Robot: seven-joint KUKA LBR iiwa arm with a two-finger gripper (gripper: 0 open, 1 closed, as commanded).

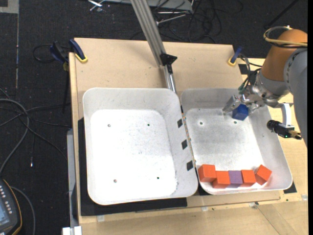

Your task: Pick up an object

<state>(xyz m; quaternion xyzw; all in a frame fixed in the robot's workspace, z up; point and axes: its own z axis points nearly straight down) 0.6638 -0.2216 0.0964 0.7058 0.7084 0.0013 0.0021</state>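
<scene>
In the camera view, the grey arm with the orange band (281,62) reaches in from the right over the far part of the right-hand shallow white bin (274,148). Its two-finger metal hand (238,105) points down and toward the left, and a small blue cube (240,112) sits right at the fingertips, apparently pinched between them and seemingly lifted a little off the bin floor, though the slant of the view makes the height hard to judge. So the cube lies directly under the hand, not off to any side; any coming move seems to turn on carrying it straight up without the cube slipping out. The cube is too compact to show a long axis.

Well apart from the hand, along the near wall of the same bin, stands a row of blocks: four orange blocks (207,172) and one purple block (235,177) among them, touching one another. The left-hand white bin (93,146) lies beside it on the tan wooden worktop (117,65).
</scene>
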